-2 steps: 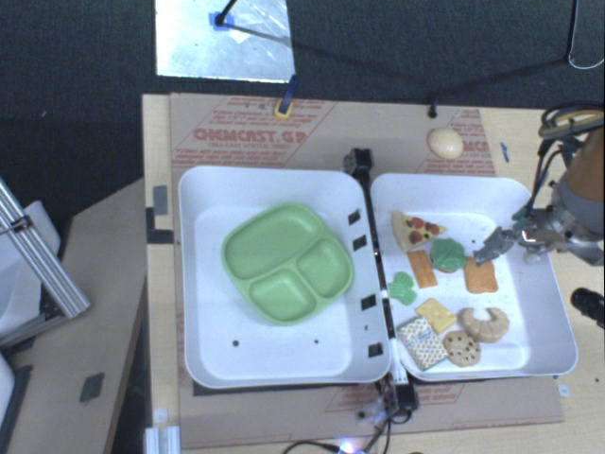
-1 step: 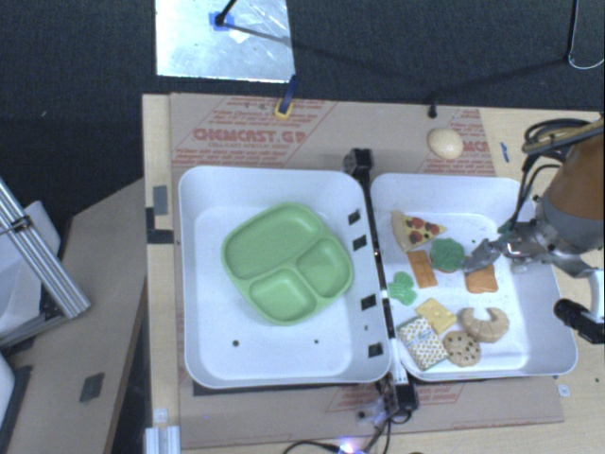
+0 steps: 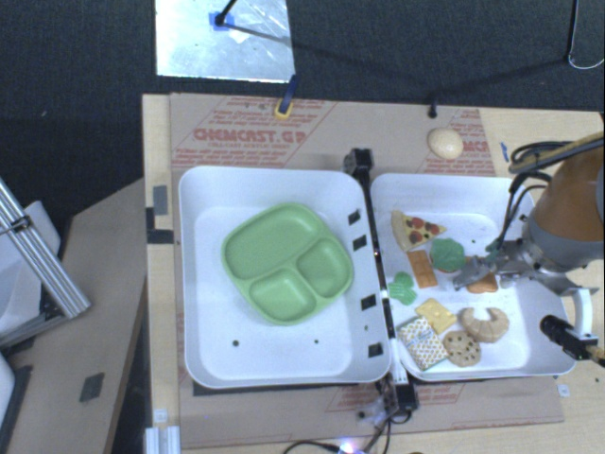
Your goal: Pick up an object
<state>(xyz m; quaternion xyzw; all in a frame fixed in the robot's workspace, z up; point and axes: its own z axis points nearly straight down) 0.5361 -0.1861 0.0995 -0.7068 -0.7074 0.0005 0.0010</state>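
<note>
The right bin (image 3: 492,206) holds several toy foods: a pizza slice (image 3: 417,227), a green broccoli piece (image 3: 447,253), an orange cracker (image 3: 423,269), a small green leaf piece (image 3: 403,289), a yellow cheese square (image 3: 436,314), a croissant (image 3: 486,323), a cookie (image 3: 462,348) and a checkered wafer (image 3: 423,342). My gripper (image 3: 474,275) is low in this bin, just right of the broccoli and above the croissant. A small orange piece (image 3: 483,287) lies right under its tip. Whether it is gripped is unclear.
The left bin (image 3: 203,348) holds a light green compartment plate (image 3: 286,263). A black divider with clips (image 3: 371,253) separates the bins. A beige egg-shaped object (image 3: 445,142) rests on the cardboard behind the right bin. The arm (image 3: 567,216) covers the right bin's right side.
</note>
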